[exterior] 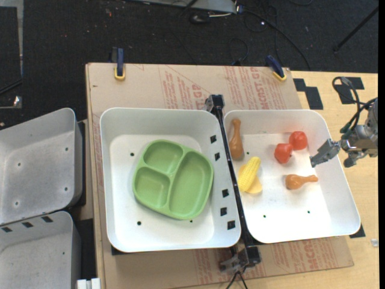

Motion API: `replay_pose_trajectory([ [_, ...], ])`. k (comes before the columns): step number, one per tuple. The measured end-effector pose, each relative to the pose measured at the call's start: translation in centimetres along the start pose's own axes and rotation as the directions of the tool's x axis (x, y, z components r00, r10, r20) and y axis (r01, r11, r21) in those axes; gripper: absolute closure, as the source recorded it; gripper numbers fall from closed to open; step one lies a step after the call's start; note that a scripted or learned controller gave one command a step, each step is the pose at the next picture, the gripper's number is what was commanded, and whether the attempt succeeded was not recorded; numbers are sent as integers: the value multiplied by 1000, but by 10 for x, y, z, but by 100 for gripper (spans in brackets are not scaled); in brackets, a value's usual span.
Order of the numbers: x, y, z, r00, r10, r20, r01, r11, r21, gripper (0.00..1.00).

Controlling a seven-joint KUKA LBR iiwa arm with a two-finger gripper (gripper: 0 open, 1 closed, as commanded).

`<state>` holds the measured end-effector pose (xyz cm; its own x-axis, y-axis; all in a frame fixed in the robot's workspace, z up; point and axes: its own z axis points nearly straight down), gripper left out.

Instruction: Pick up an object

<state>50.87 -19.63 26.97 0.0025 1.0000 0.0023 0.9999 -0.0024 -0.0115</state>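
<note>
The right bin holds several toy foods. A brown drumstick lies along its left wall, with a yellow corn cob just below it. Two red pieces sit side by side near the middle. An orange drumstick lies below them. My gripper reaches in over the bin's right rim, just right of the red pieces and above the orange drumstick. Nothing shows in its grasp.
The left bin holds a green three-compartment plate. A black divider runs between the bins. Both bins rest on a cardboard sheet clamped at the back. Grey trays lie off to the left.
</note>
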Motion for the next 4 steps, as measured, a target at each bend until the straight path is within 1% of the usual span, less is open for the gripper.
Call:
replay_pose_trajectory([
  [1, 1, 2, -5, 1000, -4, 2, 4, 1000, -9, 0],
  [2, -1, 7, 60, 1000, -1, 0, 1, 1000, -4, 0],
  [4, -17, 3, 179, 1000, 0, -1, 0, 1000, -4, 0],
])
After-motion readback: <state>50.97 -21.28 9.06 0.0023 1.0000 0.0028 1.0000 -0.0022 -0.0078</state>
